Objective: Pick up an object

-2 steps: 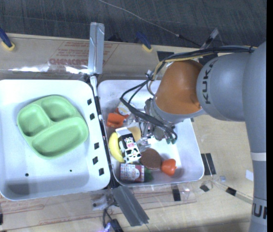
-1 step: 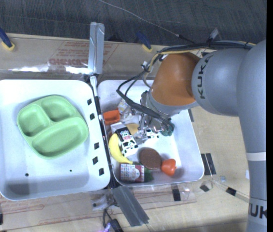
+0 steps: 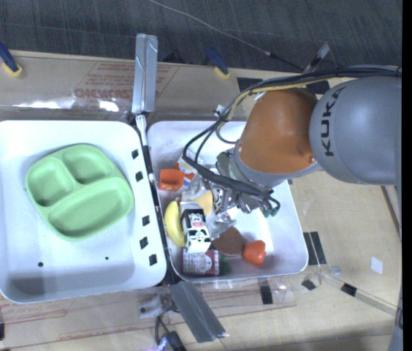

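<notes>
Pincer, spread unreadable, low over crowded right bin: may nudge banana or carton, apparently gripping nothing.

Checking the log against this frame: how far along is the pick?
Done: the arm has reached into the right bin, with the gripper low over the pile, next to the banana and carton.
In hand: nothing visibly lifted; the jaws are hidden among cables, so a grasp cannot be confirmed.
Left: secure one item and raise it. The left bin holds a green plate.
</notes>
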Tool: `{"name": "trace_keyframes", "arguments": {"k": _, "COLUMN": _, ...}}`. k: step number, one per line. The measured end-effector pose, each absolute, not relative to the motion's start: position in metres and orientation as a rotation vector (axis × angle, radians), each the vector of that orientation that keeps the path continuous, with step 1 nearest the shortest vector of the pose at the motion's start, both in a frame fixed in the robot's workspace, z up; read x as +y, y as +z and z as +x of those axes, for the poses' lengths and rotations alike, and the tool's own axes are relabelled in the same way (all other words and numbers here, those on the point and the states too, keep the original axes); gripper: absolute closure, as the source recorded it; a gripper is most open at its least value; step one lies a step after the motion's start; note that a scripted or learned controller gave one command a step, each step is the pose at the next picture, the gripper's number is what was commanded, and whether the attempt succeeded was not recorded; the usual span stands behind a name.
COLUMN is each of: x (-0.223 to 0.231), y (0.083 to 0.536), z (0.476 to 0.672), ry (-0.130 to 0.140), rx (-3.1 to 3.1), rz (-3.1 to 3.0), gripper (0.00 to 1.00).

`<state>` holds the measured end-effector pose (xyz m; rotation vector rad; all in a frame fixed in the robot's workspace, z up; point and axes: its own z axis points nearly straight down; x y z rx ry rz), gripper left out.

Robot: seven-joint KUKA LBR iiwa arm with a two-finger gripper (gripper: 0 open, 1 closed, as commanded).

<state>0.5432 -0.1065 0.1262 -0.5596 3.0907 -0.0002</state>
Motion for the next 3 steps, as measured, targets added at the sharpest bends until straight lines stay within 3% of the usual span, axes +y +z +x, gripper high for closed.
{"name": "trace_keyframes", "arguments": {"k": 1, "x": -0.108, "y": 0.105, "z": 0.554, "ry": -0.03, "rx": 3.095, "rz": -0.454, "gripper": 0.0}}
{"name": "trace_keyframes", "arguments": {"k": 2, "x": -0.194, "y": 0.095, "z": 0.551, "ry": -0.008, "rx": 3.05, "rz": -0.725, "gripper": 0.0}}
{"name": "trace_keyframes", "arguments": {"k": 3, "x": -0.131, "y": 0.094, "z": 0.532, "ry": -0.005, "rx": 3.079, "rz": -0.592, "gripper": 0.0}}
